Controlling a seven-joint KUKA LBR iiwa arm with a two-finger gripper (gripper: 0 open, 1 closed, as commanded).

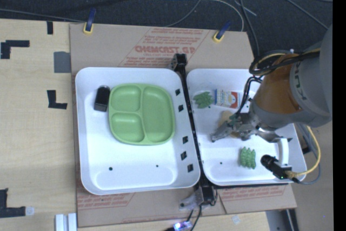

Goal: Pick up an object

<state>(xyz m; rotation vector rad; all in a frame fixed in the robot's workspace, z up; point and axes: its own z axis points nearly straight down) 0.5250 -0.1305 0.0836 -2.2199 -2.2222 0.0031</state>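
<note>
Two shallow white plastic bins sit side by side on the bench, the left bin bearing a pale green divided plate and a small black block just beside the plate's left edge. The right bin is where the grey arm with its orange band reaches in, its gripper low over the bin floor near the middle. The metal fingers look spread and point left, with nothing visible between them, so no grasp is in hand; this reads as the approach or search step. Likely candidates lie near: a small white carton with blue and red print toward the bin's far wall, a dark green leafy toy just left of it, and a bright green ridged toy nearer the front wall, right of the fingertips. The next move probably calls for centring over one of these and descending with the fingers astride it. Open floor lies left of the gripper up to the dividing wall; the ridged toy has clear room around it, while the carton and leafy toy sit close together.
</note>
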